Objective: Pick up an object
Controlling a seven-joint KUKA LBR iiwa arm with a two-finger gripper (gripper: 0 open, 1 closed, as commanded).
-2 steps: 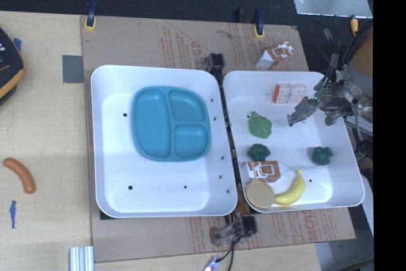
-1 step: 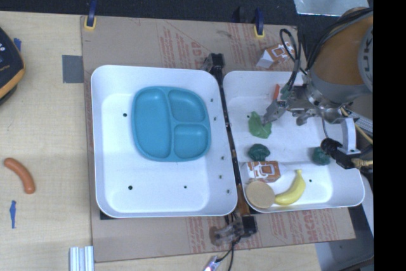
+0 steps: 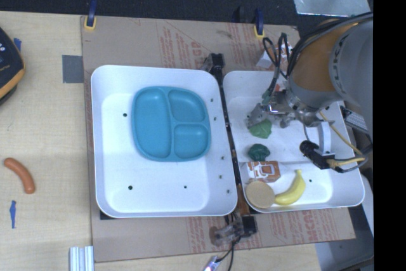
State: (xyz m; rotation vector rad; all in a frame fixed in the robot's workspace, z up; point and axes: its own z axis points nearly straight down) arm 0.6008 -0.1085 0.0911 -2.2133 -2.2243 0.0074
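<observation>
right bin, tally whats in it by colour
green: 2, a pale green lump and a dark green lump
yellow: 1, banana
tan: 1, disc
orange and white: 1, packet
total: 5

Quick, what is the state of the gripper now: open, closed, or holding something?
Gripper: cannot be told; it sits right above the light green object in the right bin.

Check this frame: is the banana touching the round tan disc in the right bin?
Touching. In the camera view the banana overlaps the right edge of the round tan disc at the front of the right bin, with no gap between them.
</observation>
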